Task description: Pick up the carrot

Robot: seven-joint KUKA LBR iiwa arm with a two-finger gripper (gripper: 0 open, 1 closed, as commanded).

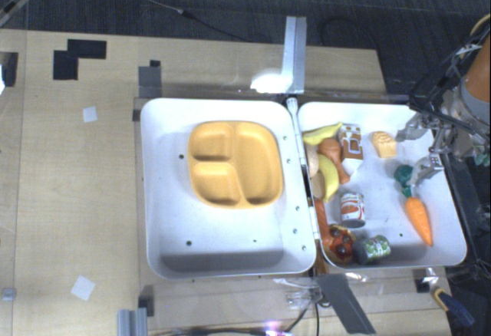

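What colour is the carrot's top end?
Green, on the orange carrot in the camera view.

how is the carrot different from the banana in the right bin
The carrot is orange with a green top and tapers to a point; the banana is yellow and curved. The carrot lies apart near the bin's right side, just below the claw; the banana is crowded among other items against the left wall. Both lie flat in the right bin.
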